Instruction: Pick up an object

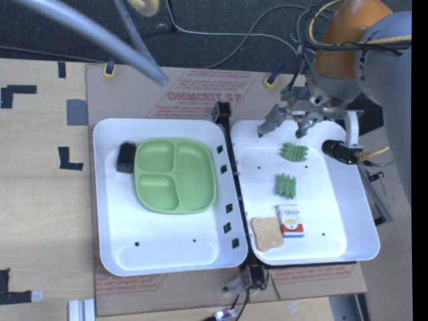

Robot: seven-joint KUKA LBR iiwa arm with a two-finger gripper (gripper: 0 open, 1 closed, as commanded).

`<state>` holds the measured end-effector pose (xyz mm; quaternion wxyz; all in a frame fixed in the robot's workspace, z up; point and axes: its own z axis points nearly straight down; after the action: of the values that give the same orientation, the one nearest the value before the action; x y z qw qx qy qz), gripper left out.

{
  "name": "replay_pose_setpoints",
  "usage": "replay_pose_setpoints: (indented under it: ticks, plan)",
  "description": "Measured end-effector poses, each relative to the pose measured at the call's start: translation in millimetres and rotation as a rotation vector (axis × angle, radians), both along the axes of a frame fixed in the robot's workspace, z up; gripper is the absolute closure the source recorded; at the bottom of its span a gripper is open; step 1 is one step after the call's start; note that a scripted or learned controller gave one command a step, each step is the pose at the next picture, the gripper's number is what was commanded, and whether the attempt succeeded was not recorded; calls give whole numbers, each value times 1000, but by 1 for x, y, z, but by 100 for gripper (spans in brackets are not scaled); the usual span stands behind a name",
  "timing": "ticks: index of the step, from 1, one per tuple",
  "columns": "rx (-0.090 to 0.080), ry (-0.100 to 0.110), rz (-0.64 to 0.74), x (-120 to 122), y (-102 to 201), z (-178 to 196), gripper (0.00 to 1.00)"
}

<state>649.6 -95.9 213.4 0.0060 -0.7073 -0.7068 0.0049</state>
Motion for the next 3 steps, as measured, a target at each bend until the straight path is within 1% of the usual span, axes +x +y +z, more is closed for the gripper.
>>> replay_pose_setpoints:
  ticks: [1,2,3]
  plan:
    - [-1,-14,3,3,0,9,0]
    - [-2,-7,2,0,-1,-56,0]
    - [-2,-9,3,3,2,-120,0]
